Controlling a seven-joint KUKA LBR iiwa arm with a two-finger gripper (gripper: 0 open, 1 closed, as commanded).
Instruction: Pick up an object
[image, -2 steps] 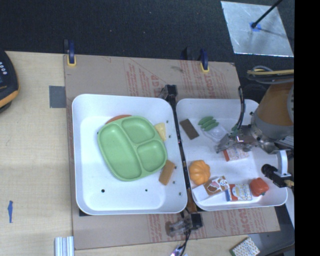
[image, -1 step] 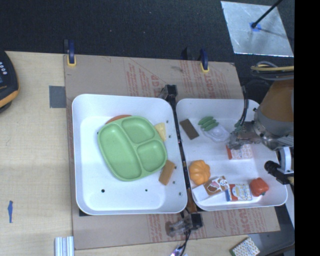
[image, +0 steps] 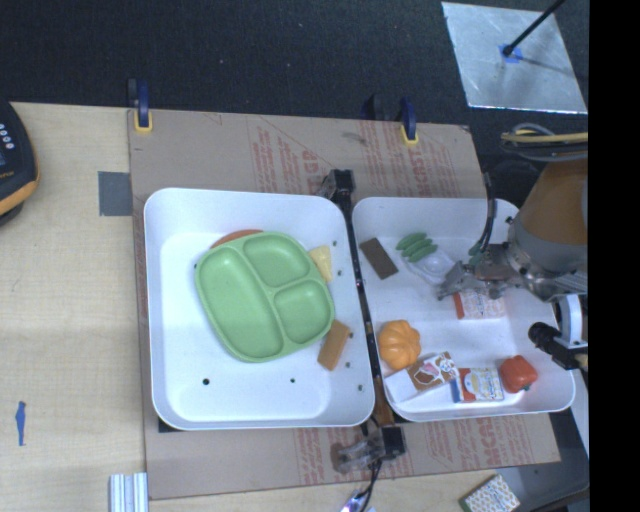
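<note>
As the grey arm with its orange band (image: 552, 215) reaches in from the right of the frame, its pincer (image: 470, 278) hangs low over the right-hand shallow white bin (image: 372, 215), close above a small red-and-white packet (image: 480, 305) near the bin's middle; whether the pincer is released or clenched cannot be told from this angle, and nothing is seen held.

The packet looks the likeliest target: flat, light and probably limp, with little edge to catch, so a hold across its short side seems safest. Its long axis appears to run roughly left to right across the frame.

Nearby lie a clear plastic wrapper (image: 436, 264), a green pea-pod toy (image: 415, 243) pointing up-right, and a dark brown flat bar (image: 378, 257) angled from upper left to lower right. Lower in the bin sit a small orange pumpkin (image: 399, 343), rounded, rigid-looking and apt to roll, a printed white carton (image: 455, 378) lying lengthwise along the lower wall, and a red rounded toy (image: 518, 373) at the lower right.

In the left-hand white bin (image: 165, 300) a green three-section plate (image: 264, 295) rests over something orange, with a pale yellow wedge (image: 321, 262) and a tan block (image: 333, 345) beside it. Both bins rest on a brown cardboard sheet (image: 250, 150) clamped to the tabletop (image: 60, 330).
</note>
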